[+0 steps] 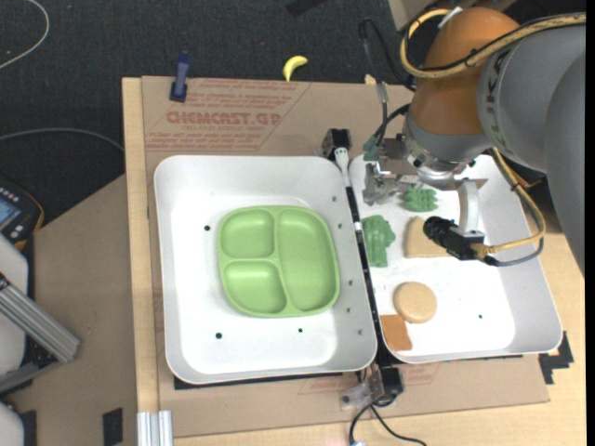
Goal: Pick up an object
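Reaching in from the right, the grey arm's hand (pixel 395 182) hangs low over the right white bin (pixel 521 328), its grip impossible to tell. A small green leafy toy (pixel 420 196), partly hidden, lies just beside it.

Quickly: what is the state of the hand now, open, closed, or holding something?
Hand: low over the right bin, beside a small green toy; open or closed cannot be told.
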`<state>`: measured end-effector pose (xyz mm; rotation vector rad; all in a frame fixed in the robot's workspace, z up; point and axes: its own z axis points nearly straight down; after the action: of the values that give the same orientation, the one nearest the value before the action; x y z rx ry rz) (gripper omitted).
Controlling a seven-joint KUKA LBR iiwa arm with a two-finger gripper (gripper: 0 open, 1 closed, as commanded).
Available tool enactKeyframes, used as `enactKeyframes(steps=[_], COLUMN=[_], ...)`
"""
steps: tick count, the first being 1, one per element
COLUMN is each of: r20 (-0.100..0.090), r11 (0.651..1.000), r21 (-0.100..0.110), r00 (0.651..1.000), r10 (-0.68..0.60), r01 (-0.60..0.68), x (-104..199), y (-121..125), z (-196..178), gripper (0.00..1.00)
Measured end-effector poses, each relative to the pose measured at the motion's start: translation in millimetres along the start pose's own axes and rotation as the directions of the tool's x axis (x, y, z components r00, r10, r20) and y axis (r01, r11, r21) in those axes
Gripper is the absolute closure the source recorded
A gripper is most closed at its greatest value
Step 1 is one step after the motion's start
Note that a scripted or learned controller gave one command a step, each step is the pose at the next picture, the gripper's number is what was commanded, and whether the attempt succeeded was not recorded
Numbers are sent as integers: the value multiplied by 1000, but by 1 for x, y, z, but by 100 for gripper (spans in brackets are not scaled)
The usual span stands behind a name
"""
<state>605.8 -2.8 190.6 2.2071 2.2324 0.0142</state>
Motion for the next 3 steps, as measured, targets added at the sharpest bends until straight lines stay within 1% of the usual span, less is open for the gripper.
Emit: enactKeyframes(steps=[1, 2, 3], r20=[4, 2, 2], r11=[1000, 1000, 1000], r21=[5, 15, 21], r00=[1000, 1000, 1000], r10=[11, 7, 4], r01=[-11, -7, -4], x=[-8, 50, 122], y=[0, -53, -118], z=[-5, 4, 54], gripper=[100, 100, 100])
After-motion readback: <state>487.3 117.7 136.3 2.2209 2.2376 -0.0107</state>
